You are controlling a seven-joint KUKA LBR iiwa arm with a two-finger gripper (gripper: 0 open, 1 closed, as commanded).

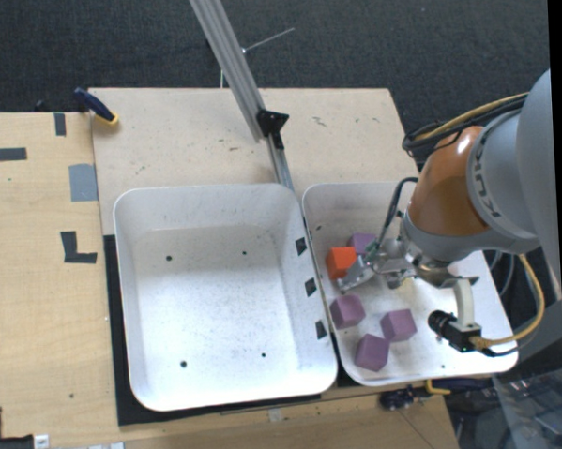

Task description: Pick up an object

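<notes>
Reaching into right bin (475, 349) with grey arm (468, 200), gripper (359, 273) low beside orange block (340, 260) at nine o'clock. Cannot tell finger spread or any hold. Better centring over orange block, clear of purple cubes (347, 310) at six o'clock, before closing.

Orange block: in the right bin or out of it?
In. The orange block lies on the right bin's floor near its left wall, beside the hand, with purple blocks around it.
</notes>
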